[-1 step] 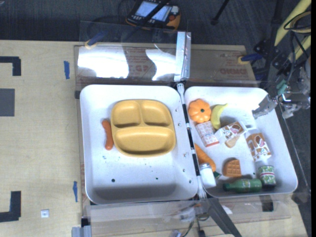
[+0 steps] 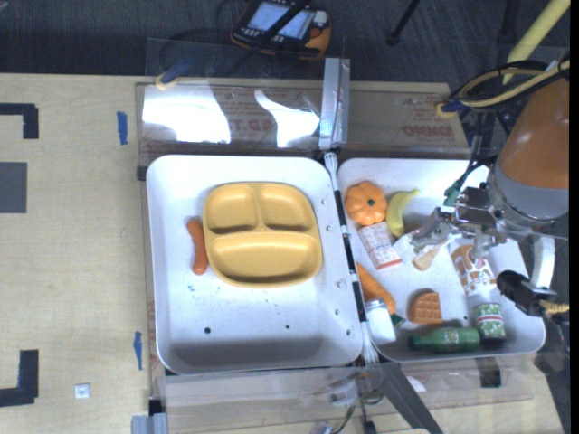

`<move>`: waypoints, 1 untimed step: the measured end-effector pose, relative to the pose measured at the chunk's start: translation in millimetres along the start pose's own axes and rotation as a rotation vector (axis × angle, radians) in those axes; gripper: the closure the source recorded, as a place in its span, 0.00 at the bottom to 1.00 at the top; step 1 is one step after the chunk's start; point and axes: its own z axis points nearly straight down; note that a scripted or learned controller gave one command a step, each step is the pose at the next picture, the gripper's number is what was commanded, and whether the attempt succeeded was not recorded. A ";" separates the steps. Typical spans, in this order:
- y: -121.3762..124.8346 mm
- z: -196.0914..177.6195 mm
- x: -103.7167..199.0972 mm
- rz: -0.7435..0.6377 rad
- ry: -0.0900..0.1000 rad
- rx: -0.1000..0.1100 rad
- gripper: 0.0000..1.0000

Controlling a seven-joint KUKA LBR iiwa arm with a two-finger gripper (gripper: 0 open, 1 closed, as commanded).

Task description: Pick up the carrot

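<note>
The carrot (image 2: 372, 286) is orange and tapered, with a green end. It lies at a slant against the left wall of the right bin (image 2: 534, 340), below a small white carton (image 2: 379, 245). My gripper (image 2: 428, 237) hangs over the middle of the right bin, to the right of the carrot and a little farther back, apart from it. A pale beige item (image 2: 425, 259) lies just under the gripper. The grey arm with its orange band (image 2: 541, 147) comes in from the right.
Around the carrot lie an orange pumpkin (image 2: 365, 202), a banana (image 2: 399, 210), a waffle-like biscuit (image 2: 424, 307), a green bottle (image 2: 445, 338), a can (image 2: 488, 319) and a white bottle (image 2: 380, 322). The left bin (image 2: 172, 315) holds a yellow divided plate (image 2: 262, 231) and an orange sausage (image 2: 197, 245).
</note>
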 end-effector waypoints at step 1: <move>-16.3 2.0 8.2 -0.037 0.000 0.001 0.00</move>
